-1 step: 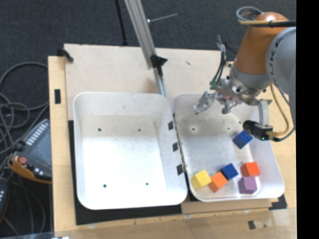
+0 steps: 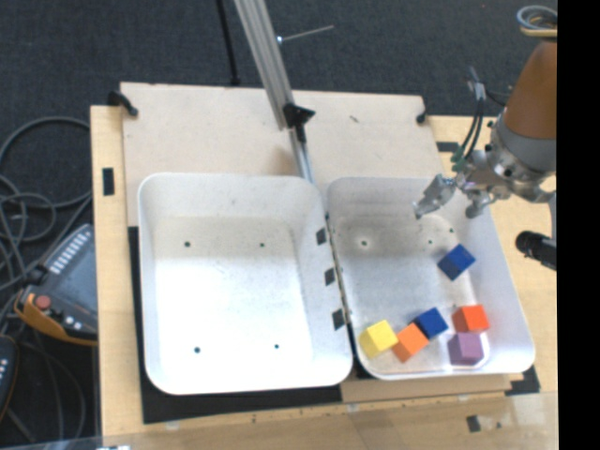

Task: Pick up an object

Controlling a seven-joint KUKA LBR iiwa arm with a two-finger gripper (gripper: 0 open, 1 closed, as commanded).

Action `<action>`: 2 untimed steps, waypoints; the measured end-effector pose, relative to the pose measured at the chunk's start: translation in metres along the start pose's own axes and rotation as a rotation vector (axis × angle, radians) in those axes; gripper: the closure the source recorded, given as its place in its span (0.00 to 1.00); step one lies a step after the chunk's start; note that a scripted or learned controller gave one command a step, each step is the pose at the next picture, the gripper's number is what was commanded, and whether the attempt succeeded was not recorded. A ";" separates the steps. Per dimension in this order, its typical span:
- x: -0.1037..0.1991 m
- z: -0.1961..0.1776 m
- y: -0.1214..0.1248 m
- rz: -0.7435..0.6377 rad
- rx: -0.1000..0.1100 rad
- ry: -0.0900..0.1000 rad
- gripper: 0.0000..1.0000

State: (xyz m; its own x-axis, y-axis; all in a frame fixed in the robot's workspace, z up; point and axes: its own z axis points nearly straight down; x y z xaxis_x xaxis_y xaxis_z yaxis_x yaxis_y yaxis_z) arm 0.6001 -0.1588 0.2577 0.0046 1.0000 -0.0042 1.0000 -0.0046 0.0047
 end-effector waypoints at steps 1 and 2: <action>0.053 0.033 -0.049 -0.009 0.009 0.006 0.00; 0.005 -0.017 -0.004 -0.003 -0.004 -0.001 0.00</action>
State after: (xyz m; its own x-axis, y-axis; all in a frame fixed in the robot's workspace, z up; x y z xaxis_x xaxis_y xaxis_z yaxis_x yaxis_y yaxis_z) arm 0.5962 -0.1538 0.2750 0.0018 1.0000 -0.0050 1.0000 -0.0017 0.0089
